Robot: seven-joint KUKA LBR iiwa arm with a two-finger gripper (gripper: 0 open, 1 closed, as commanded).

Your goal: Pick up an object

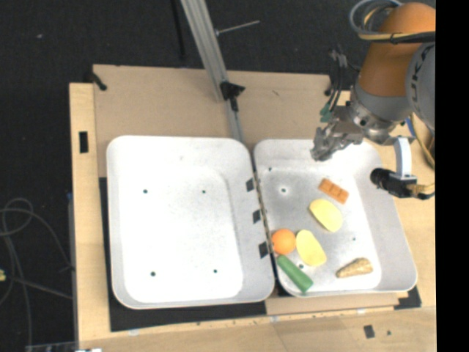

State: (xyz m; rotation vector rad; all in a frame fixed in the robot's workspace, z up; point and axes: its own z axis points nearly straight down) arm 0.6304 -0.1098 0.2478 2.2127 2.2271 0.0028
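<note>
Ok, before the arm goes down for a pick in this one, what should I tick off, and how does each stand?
1. Objects to pick lie in the right bin: ok; orange block, two yellow pieces, orange ball, green piece, tan piece.
2. Gripper over that bin: ok, near its far edge.
3. Gripper above an object: not ok; the orange block sits nearer the camera.
4. Fingers free: cannot tell.
5. Isolated target: ok for the orange block; ball, green piece and one yellow piece crowd together.

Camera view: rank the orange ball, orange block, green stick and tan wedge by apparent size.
Largest to smallest:
1. green stick
2. tan wedge
3. orange ball and orange block, which look about alike, so I won't split them.
</note>
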